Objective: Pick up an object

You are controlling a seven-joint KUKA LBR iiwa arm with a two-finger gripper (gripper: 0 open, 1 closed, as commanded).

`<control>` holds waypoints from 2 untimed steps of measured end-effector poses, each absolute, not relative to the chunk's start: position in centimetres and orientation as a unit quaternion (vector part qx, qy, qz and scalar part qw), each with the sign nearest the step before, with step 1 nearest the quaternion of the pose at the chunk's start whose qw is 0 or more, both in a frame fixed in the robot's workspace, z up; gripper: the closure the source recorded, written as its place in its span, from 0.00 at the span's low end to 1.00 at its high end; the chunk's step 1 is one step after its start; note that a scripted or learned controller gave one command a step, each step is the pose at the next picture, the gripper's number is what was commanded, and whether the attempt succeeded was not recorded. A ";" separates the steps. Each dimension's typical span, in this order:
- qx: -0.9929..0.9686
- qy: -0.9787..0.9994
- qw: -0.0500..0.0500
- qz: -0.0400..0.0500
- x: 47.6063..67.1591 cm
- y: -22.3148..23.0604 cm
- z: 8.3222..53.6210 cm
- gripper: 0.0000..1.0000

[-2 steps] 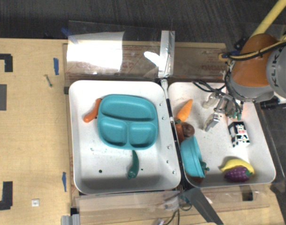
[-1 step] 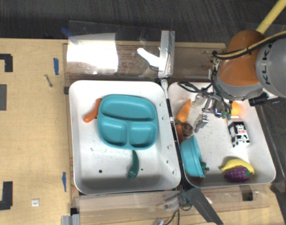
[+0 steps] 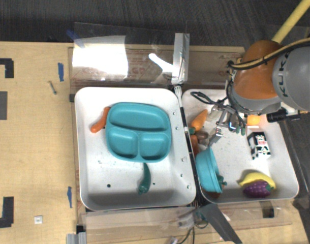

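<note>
Carrot (image 3: 199, 119) is lying at the right bin's (image 3: 289, 179) left wall, w/ brown bits just below it. Hand (image 3: 219, 130) is hanging just right of carrot; cannot tell if apart or together. Approach step; next needs lowering, centring over carrot.

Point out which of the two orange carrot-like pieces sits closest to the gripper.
The orange piece in the right bin, just left of the gripper. The other orange piece lies beside the teal tray.
</note>
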State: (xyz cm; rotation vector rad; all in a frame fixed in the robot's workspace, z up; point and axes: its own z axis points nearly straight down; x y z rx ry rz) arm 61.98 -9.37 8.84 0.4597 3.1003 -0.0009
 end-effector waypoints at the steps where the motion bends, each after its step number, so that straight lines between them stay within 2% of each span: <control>1: 0.169 0.986 0.007 -0.001 59.0 -15.2 14.5 0.00; 2: 0.199 0.980 0.003 0.000 60.8 -19.4 9.0 0.00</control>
